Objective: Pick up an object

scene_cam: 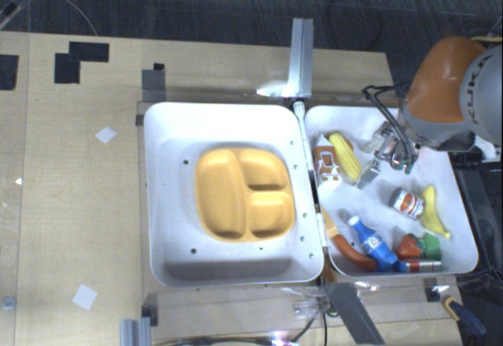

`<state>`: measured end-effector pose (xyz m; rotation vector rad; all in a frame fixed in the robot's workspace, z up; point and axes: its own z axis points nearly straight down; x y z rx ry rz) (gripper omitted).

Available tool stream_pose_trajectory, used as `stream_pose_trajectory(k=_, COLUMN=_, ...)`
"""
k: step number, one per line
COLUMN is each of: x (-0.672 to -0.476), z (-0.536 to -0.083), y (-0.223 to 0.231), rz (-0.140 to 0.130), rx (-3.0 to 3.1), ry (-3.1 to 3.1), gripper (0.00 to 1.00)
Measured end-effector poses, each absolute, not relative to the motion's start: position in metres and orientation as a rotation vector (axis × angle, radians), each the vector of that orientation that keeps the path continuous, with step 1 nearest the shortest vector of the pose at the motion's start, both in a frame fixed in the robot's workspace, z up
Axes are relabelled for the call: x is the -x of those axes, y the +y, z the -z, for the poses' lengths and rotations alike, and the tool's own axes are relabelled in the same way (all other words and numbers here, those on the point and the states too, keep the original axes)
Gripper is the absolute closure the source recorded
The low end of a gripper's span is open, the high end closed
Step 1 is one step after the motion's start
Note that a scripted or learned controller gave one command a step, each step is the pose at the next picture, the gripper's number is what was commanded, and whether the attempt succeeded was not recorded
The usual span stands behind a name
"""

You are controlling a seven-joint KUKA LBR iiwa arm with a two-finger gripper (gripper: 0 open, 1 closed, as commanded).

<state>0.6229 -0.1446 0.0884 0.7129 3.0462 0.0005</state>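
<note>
From the camera above the tabletop, you see the claw hanging over the upper middle of the right bin, just beside the ear of corn. Its fingers look spread a little with nothing between them, so count it as empty. To do this step well, I'd have you pick one target and centre over it before descending; the corn is nearest, so line the fingers across its narrow width, not along its length, and keep clear of the small carton touching its left side. The corn is yellow, long and ribbed, lying at a slant near the bin's left wall. Further down lie a banana, a small can, a blue bottle and a sausage, crowded together. The left bin carries a yellow divided tray.
</note>
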Motion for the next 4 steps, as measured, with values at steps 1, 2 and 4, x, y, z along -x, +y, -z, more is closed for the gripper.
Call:
stream_pose_trajectory(k=1, x=-0.597, z=-0.109, y=-0.206, rz=-0.001, rx=-0.636, ry=3.064, gripper=0.00)
stream_pose_trajectory(k=2, x=-0.629, z=-0.142, y=-0.195, rz=-0.003, rx=-1.150, ry=2.911, gripper=0.00)
stream_pose_trajectory(k=4, x=-0.634, z=-0.103, y=-0.146, rz=-0.009, rx=-1.364, ry=2.804, gripper=1.00)
